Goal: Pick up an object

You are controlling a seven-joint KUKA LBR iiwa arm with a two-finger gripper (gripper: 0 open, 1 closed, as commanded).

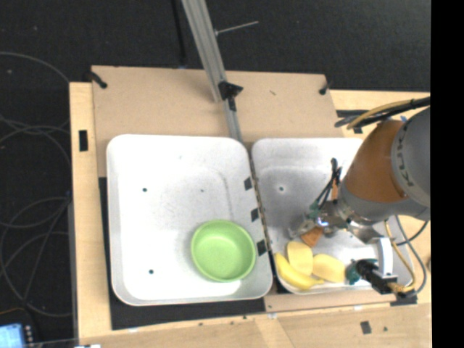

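While the gripper, its finger state indiscernible, is being positioned over the yellow objects in the right bin, a grasp is judged to be pending.

Both bins look like smooth white plastic, faintly speckled; the green bowl is matt plastic; the yellow pieces — smooth, slightly glossy; the bench — flat, matt brown board; the arm's orange band is satiny.
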